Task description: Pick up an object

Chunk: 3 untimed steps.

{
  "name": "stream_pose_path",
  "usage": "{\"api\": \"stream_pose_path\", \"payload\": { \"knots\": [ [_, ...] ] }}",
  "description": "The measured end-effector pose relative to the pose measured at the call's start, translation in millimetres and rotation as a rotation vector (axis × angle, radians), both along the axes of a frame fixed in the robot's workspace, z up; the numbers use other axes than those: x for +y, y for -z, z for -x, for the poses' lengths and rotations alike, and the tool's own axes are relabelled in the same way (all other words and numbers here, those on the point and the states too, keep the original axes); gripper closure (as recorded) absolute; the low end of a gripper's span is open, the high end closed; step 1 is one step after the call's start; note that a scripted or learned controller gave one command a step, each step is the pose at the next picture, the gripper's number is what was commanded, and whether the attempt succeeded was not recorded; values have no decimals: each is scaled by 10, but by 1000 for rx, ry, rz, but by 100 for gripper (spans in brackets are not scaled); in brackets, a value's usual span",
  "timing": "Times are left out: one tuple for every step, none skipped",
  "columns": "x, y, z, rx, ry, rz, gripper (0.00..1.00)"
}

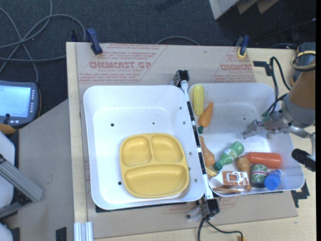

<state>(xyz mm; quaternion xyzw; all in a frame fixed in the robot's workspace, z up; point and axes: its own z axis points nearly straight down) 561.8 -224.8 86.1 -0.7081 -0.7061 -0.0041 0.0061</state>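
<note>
The counter (125,67) carries two shallow white bins side by side on a printed cardboard sheet. Two blue clamps, one (93,40) at the far left and one (243,45) at the far right, sit on the sheet's far edge.

The left bin (100,109) holds one item: a yellow divided plate (154,164) with three compartments, lying flat toward the near side of the bin.

The right bin (241,97) holds the loose objects. A yellow corn cob (198,99) lies against the far left wall, with an orange carrot (206,114) just beside it. The remaining items are grouped along the near side: a green bottle (229,154) lying tilted, a red-orange pepper-shaped piece (265,159), a dark green can (259,174), a blue cap-shaped piece (272,181) and a flat brown-and-white packet (233,178) at the near edge. The can and the blue piece touch.

The arm (303,92) enters from the right, over the right bin's right wall. The tool (257,128) sits low over bare bin floor in the middle of the right bin, apart from the corn cob and above the grouped items. Its fingers (249,131) appear spread apart, with nothing between them.
</note>
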Motion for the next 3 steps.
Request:
{"api": "stream_pose_path", "payload": {
  "knots": [
    [114,9,-899,-10,-10,13,0],
    [385,-1251,310,-5,0,13,0],
    [1197,-923,343,2,-10,10,0]
  ]
}}
